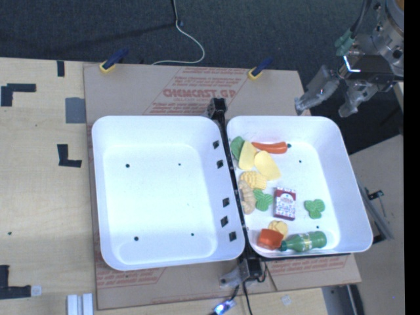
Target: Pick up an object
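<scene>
The gripper (331, 99) hangs above the far right corner of the right bin (341, 176), its two fingers spread wide and holding nothing. The candidate objects lie in that bin's left and near parts: a carrot (270, 147), yellow pieces (257, 161), a small red carton (285, 203), a green bottle (304, 242). For a clean pick, select an item standing apart from its neighbours, such as the carton, centre the fingers over it, and descend vertically before closing.

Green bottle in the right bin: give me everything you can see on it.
The green bottle lies on its side along the near wall of the right bin, neck toward the left. It looks like glossy toy plastic, dark green with a paler band mid-body. Its neck end meets the orange-red toy. The tool hovers beyond the bin's far rim.
</scene>
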{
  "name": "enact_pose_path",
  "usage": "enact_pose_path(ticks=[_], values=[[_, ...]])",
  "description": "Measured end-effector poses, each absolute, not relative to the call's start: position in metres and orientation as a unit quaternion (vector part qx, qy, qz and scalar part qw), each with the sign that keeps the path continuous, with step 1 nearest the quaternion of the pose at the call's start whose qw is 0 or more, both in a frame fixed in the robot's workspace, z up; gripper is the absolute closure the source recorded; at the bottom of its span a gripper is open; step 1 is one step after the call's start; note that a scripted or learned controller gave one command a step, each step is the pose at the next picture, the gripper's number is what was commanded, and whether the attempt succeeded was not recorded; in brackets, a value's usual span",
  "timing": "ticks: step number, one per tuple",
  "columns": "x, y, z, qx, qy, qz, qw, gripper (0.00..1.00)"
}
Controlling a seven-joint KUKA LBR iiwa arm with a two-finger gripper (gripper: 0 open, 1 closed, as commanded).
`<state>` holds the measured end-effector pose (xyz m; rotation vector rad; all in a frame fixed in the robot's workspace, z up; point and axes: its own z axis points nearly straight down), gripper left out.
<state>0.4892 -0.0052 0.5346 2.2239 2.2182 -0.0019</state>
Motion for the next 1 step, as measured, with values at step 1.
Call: enact_pose_path(ticks=[1], values=[[0.5053,-0.0819,0.5343,0.709,0.705,-0.0011,0.000,1.00]])
